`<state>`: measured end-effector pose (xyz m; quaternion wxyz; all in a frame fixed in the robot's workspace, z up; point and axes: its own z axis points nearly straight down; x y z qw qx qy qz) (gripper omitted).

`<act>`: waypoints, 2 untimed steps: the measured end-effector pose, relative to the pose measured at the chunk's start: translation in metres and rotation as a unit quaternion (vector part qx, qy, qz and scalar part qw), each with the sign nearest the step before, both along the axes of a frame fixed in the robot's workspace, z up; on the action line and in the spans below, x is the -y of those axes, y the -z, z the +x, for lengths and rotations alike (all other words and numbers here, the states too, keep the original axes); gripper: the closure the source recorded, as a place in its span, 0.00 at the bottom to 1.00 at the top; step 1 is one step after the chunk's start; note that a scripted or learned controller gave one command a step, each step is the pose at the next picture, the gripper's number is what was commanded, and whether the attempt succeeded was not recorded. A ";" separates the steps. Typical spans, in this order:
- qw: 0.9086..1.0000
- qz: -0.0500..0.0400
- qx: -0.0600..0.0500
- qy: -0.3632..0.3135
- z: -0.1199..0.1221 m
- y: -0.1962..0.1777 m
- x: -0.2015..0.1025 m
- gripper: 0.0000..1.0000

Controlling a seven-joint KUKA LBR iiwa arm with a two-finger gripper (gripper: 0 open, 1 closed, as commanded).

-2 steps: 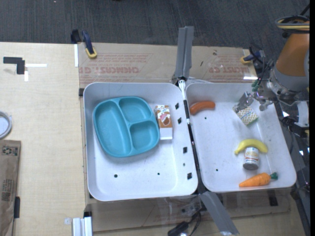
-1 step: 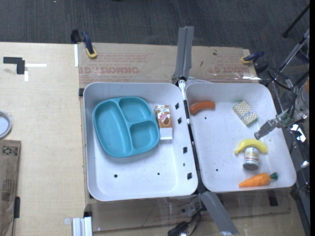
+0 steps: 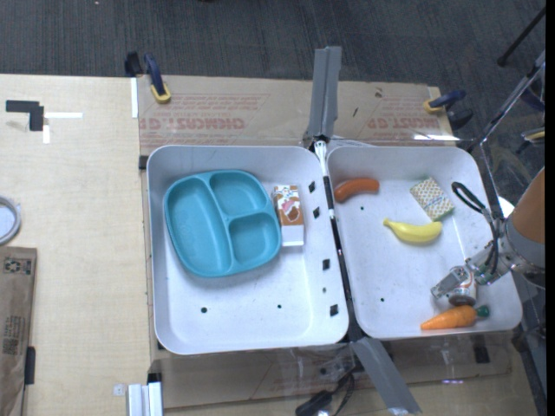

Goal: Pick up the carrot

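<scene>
The carrot (image 3: 450,319) is orange with a small green tip at its right end. It lies flat near the front right corner of the right bin (image 3: 381,315). My gripper (image 3: 458,288) reaches in from the right and hovers just behind the carrot, very close to it or touching its top. Nothing is visibly lifted; the carrot rests on the bin floor.
The right bin also holds a yellow banana (image 3: 414,230), an orange-red sausage (image 3: 356,188), a patterned sponge block (image 3: 431,198) and a black loop (image 3: 469,198). In the left bin (image 3: 234,319) sit a blue divided plate (image 3: 224,223) and a small printed box (image 3: 289,206).
</scene>
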<state>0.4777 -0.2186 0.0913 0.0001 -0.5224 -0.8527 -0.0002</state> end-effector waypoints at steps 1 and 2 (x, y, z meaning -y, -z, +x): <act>0.990 0.000 0.000 -0.141 0.000 0.000 0.003 0.00; 0.947 -0.001 0.002 -0.322 0.002 -0.001 -0.013 0.00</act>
